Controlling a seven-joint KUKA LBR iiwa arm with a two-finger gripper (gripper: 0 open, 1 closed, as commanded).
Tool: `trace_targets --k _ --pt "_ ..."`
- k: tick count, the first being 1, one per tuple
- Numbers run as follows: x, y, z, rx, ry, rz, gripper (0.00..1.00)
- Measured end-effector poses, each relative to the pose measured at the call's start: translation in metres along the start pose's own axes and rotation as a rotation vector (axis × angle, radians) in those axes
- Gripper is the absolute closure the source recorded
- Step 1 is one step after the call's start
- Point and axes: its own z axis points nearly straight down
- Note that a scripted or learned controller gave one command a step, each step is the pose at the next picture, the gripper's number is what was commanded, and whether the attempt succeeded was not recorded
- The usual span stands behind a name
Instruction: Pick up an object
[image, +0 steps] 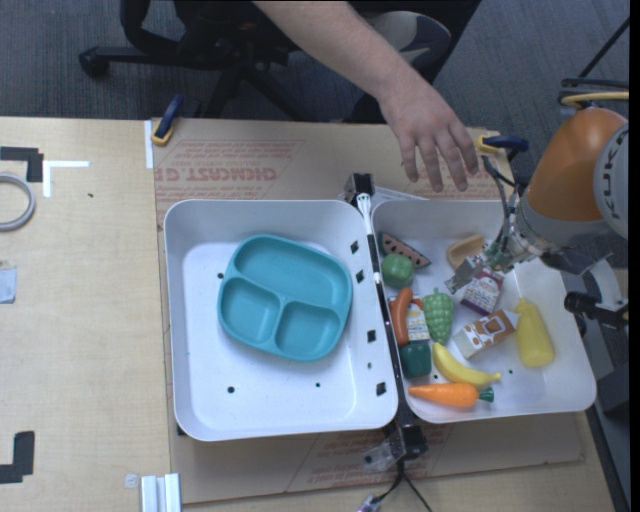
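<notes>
Orange carrot (444, 395) lies nearest in the right bin (560, 400), long axis left to right, tip pointing left; behind it a banana (462, 367), a yellow bottle (534, 335) and a green pepper (398, 268). The left bin (190, 300) holds a teal divided plate (285, 297). Gripper (488, 262) hangs over the packets; its state I cannot tell. A person's hand (437, 145) reaches over the bench

The right white bin (560, 395) is crowded: plastic toy foods, among them a yellow banana (462, 367) and an orange carrot (446, 395), lie close together across its floor. A person's bare hand (437, 140) reaches over its far edge. The left white bin (190, 300) has open floor around its teal divided plate (285, 297).
</notes>
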Motion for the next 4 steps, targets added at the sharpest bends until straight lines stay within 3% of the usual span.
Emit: trace_targets --k 1,2,3,4 --pt "-0.001 0.001 -0.010 -0.002 -0.002 0.004 1.00" --pt "-0.001 0.001 -0.010 -0.002 -0.002 0.003 0.00" --pt "0.012 0.017 0.006 0.006 -0.003 -0.349 0.00" --pt "0.042 0.032 0.013 0.010 0.009 -0.537 0.00"
